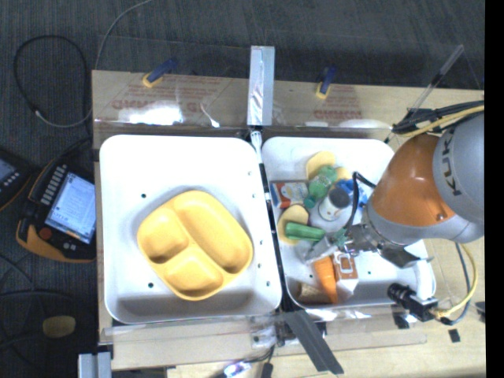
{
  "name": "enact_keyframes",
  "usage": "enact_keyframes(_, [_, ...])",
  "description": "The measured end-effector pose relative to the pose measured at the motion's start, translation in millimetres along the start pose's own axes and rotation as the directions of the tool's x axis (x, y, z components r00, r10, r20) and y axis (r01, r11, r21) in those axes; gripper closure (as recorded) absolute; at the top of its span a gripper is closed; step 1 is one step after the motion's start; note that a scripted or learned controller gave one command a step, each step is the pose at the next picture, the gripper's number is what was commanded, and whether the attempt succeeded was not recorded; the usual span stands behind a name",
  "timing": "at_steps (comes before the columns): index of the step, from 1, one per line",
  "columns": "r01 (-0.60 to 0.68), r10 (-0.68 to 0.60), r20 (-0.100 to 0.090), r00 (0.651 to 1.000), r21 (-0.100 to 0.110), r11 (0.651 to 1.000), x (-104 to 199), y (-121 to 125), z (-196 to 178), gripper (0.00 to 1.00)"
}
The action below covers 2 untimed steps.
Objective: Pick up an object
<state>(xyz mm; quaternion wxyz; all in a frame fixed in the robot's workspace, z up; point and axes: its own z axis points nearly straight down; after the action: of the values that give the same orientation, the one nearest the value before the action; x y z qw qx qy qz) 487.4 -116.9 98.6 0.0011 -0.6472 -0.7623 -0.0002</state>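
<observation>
Reaching in from the right, the arm (417, 187) hangs low over the right bin (370, 150), its end effector (340, 241) buried among the clutter there; whether it is clenched or released cannot be told. Just beside it lie a green cylinder (303, 231), an orange block (324, 278), a green bottle (320, 184) and 2 yellow pieces (320, 163). The left bin (126, 164) carries a yellow divided tray (194, 242). Both bins sit side by side on the tabletop (441, 101).
</observation>
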Motion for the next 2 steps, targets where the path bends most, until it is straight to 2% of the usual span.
enact_keyframes(1, [0.004,-0.004,-0.004,1.0,0.0,1.0,2,2,-7,1.0])
enact_keyframes(2, [-0.029,0.029,0.001,1.0,0.005,1.0,22,22,-111,1.0])
